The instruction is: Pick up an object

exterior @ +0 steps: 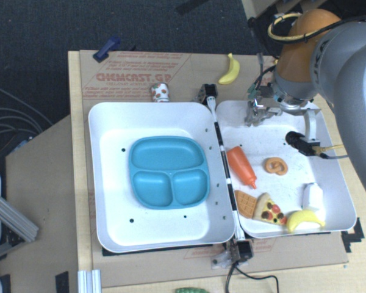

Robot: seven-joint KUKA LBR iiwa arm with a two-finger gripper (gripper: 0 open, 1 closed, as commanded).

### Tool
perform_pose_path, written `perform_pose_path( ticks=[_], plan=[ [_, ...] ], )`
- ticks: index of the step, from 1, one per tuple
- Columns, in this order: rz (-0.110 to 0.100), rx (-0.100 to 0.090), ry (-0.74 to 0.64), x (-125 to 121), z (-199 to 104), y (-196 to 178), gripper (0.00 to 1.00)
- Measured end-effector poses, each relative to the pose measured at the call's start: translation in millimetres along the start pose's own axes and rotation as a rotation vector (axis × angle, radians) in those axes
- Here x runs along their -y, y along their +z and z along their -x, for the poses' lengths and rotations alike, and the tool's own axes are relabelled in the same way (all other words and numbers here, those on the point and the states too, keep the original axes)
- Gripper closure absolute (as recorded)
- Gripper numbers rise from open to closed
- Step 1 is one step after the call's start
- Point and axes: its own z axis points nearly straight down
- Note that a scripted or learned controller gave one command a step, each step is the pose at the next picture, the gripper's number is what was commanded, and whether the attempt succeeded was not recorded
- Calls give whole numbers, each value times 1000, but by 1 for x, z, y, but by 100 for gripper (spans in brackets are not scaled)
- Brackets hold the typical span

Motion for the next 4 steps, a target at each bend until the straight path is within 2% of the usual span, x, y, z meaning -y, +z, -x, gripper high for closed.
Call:
perform_pose_path(
  ticks=[2,3,4],
  plan=[
    [4,1,-1,-1,-1,-20,100],
    [4,1,-1,-1,-1,-20,0],
    [-9,-3,4,6,1,31,0]
  ],
)
